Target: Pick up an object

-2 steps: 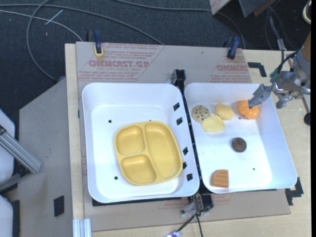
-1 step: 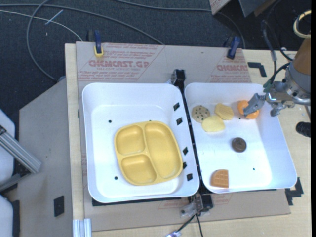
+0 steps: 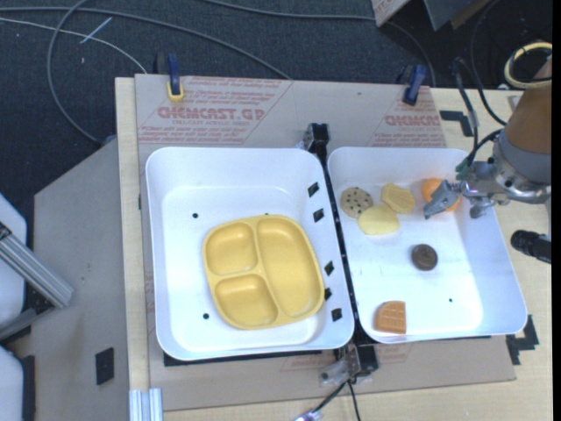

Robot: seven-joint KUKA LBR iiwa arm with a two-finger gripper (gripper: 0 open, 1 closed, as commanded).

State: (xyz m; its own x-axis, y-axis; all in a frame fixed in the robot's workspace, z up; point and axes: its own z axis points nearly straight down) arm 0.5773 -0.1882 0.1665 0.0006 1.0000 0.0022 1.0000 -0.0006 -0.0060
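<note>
The right bin holds several small food toys: a speckled cookie, two pale yellow pieces, an orange piece, a brown round piece and a tan-orange wedge. My gripper hangs low over the bin's far right corner, open, its two dark fingertips spread apart. The left fingertip lies against the orange piece. Nothing is held between the fingers.
The left bin carries a yellow three-compartment plate. A black divider with clips runs between the bins. Cables trail from the arm at the right edge, and clamps hold the board's far edge.
</note>
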